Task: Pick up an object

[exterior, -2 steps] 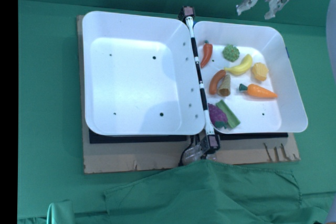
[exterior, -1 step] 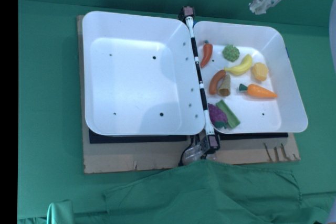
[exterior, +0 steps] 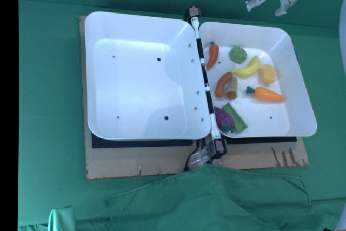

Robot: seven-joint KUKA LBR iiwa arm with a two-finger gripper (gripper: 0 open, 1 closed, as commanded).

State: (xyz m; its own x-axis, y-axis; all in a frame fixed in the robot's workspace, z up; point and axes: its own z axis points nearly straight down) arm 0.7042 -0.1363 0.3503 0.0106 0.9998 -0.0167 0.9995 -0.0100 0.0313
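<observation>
My gripper [exterior: 268, 2] hangs high above the far edge of the right bin [exterior: 300, 89], its fingers spread open with nothing between them. Below it the right bin holds several toy foods: a red chili [exterior: 213, 55], a green broccoli [exterior: 237, 54], a yellow banana [exterior: 247, 67], a yellow-orange lemon-like piece [exterior: 267, 73], a sausage [exterior: 222, 84] beside an ice-cream cone [exterior: 231, 87], an orange carrot [exterior: 265, 94], purple grapes [exterior: 223, 117] and a green slab [exterior: 235, 117].
The left bin [exterior: 140, 76] lies next to the right one, with a black-and-white striped bar [exterior: 204, 76] along their shared edge. Both rest on a cardboard sheet [exterior: 135, 162]. Green cloth [exterior: 216, 200] bunches at the front.
</observation>
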